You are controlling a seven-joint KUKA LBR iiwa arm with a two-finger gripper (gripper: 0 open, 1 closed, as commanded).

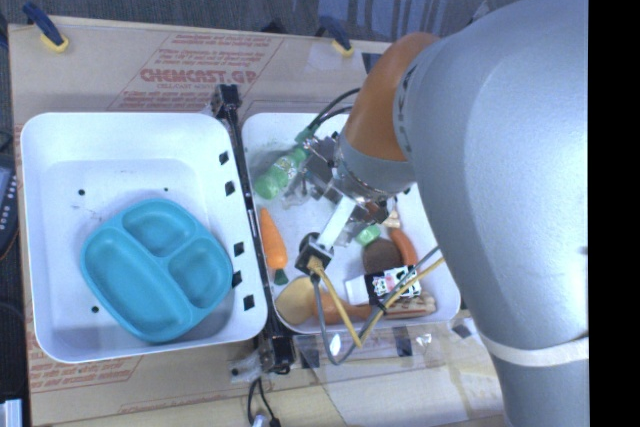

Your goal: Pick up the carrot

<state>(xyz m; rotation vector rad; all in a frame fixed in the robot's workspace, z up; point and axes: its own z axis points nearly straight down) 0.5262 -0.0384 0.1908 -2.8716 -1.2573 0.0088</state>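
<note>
Though it looks like a toy, the carrot (272, 237) will probably handle as a light, stiff piece of moulded plastic; its orange skin seems smooth and a little slippery, and its taper means that fingers closing near the tip would tend to squeeze it out. It lies in the right bin (262, 127), lengthwise along the left wall and just beside it, with a small green stub at its near end; the sound place to take hold, by my reckoning, is across the thicker middle, fingers on either side of the long axis (the wall close by leaves little room for the left finger).

The gripper (312, 257) hangs just to the right of the carrot, apart from it; whether it is open or closed I cannot tell, since dark parts and a tangle of yellow cables (352, 313) blur together there, and nothing can be seen held.

Around it lie a green bottle (276, 177) of glossy plastic toward the far side, a tan rounded object (298, 303) near the front, a dark brown lump (379, 255) and a second small orange piece (402, 243) to the right; all look hard and smooth.

In the left bin (40, 215) rests a blue divided plate (155, 267), matt, with three shallow compartments.
</note>
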